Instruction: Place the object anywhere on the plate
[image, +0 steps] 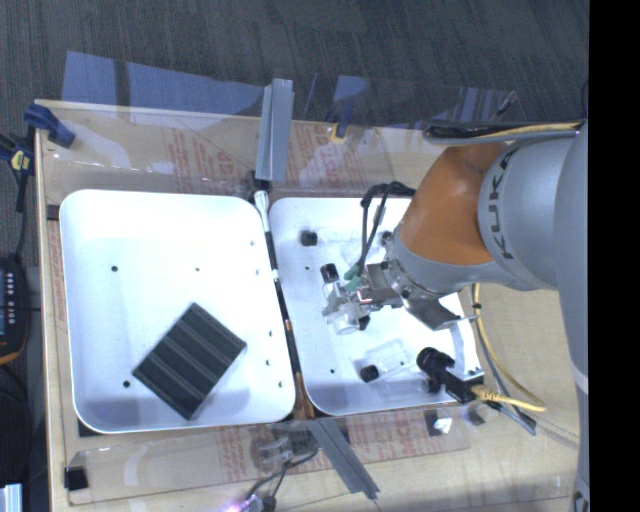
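A dark ribbed rectangular plate (190, 360) lies tilted in the left bin (100, 215), towards its front. My gripper (345, 303) is low over the middle of the right bin (300, 385), well to the right of the plate. Small black pieces lie around it: one (308, 238) near the bin's back left, one (328, 272) just behind the gripper, one (368, 373) in front of it. A clear, pale object (388, 354) rests beside that front piece. The wrist hides whatever sits directly under the gripper.
The grey and orange arm (470, 220) covers the right half of the right bin. A black part on a cable (437, 365) sits at that bin's front right. A raised divider (278, 300) separates the two bins.
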